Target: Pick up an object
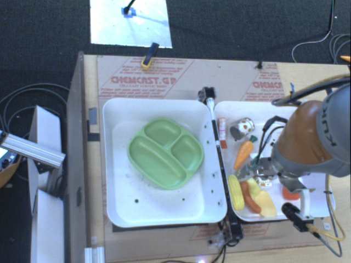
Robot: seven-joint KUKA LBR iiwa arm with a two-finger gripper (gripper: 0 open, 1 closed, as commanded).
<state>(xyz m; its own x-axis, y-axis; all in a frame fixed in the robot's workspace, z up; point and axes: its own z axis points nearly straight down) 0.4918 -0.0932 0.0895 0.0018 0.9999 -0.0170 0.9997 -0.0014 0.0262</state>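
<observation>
Reaching into the right bin (274,109), the arm (307,141) sets its gripper (262,175) low over the toy food, between carrot (243,154) and corn (236,192). Whether it is apart or together I cannot tell. Next comes closing on 1 piece and lifting.

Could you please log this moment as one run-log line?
arm over right bin | gripper above corn, sausage | grasp unconfirmed | green plate in left bin
</observation>
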